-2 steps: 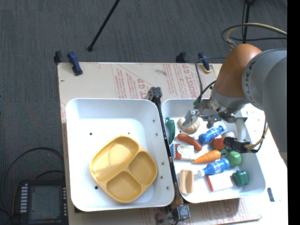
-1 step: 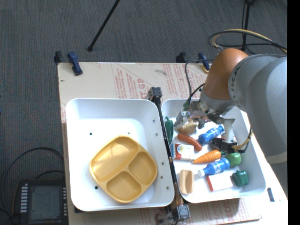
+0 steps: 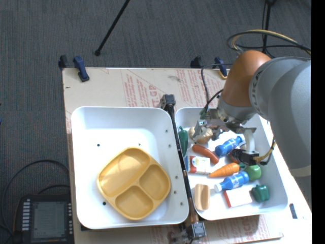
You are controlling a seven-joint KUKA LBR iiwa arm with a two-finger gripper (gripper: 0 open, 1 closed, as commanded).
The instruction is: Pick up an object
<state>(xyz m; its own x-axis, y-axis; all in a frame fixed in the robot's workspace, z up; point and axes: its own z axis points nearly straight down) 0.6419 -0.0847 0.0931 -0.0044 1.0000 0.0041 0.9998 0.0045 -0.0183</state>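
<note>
Looming over the right bin (image 3: 277, 197), the grey arm (image 3: 284, 105) lowers its gripper (image 3: 212, 128) among toy food, near a red sausage (image 3: 204, 152), carrot (image 3: 224, 170) and blue bottle (image 3: 228, 146), while the left bin (image 3: 86, 121) holds a yellow divided plate (image 3: 133, 182).

Red print on board (image 3: 147, 88), seemingly illegible

Left of the claw (image 3: 219, 122) lies a matt yellow plastic plate (image 3: 134, 182) in a smooth, glossy white plastic bin (image 3: 86, 136), below the claw sit shiny plastic toy bottles (image 3: 227, 146), and the board (image 3: 132, 88) behind it looks like printed matt cardboard.
</note>
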